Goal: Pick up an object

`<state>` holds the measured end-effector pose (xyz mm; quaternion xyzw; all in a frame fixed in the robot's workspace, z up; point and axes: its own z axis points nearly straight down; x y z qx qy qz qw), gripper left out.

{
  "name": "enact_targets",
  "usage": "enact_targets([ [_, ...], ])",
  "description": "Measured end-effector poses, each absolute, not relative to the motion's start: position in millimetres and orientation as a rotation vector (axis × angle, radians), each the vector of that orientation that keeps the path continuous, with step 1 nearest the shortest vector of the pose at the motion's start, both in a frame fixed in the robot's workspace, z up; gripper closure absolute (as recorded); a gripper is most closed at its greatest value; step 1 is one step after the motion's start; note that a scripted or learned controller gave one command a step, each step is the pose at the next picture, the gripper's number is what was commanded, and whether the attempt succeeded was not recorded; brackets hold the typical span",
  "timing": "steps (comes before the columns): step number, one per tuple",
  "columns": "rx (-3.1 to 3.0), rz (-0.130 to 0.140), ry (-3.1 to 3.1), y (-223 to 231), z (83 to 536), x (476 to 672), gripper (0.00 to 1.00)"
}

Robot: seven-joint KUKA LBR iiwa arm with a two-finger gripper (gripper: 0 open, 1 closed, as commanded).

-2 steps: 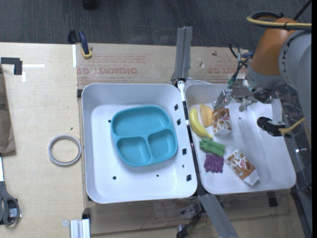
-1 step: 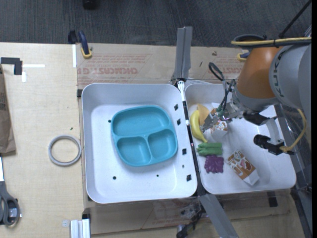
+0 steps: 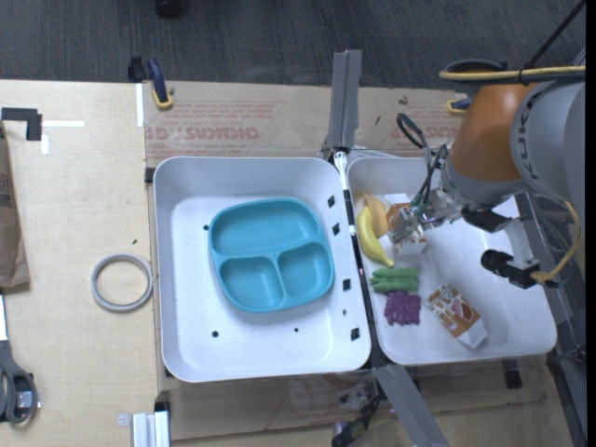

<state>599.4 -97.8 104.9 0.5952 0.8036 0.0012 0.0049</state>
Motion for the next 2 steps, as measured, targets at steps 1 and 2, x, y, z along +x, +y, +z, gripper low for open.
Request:
enact_targets([
  [1,2.066,-0.002,2.366,-35.3,191.5,640.6,1.0],
  [2,2.303,-0.004,2.136,-77.7,191.0,639.7,1.0],
])
